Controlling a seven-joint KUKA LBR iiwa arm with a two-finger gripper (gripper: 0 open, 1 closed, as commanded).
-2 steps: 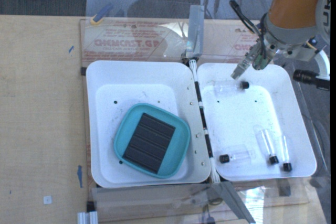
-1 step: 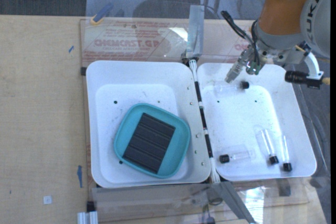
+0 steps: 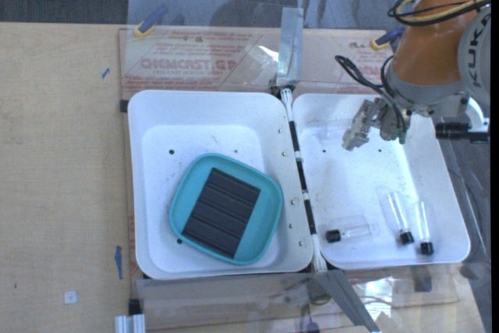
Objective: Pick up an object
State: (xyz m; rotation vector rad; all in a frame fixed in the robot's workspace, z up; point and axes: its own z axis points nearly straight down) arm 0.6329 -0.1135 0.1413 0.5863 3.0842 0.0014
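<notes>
Three clear vials with black caps lie in the right bin (image 3: 437, 160): one (image 3: 347, 232) near its front left, and two (image 3: 395, 217) (image 3: 422, 227) side by side at its front right. My gripper (image 3: 359, 135) hangs over the rear middle of that bin, fingers pointing down-left, well behind the vials. Nothing shows between its fingers. A teal tray (image 3: 269, 203) with a dark ribbed block (image 3: 224, 211) on it rests in the left bin (image 3: 156, 129).
A metal divider (image 3: 299, 168) runs between the two bins. A clear plastic sheet with red print (image 3: 203, 58) stands behind the bins. The arm's orange band (image 3: 433, 35) and black cables sit over the right bin's rear right corner.
</notes>
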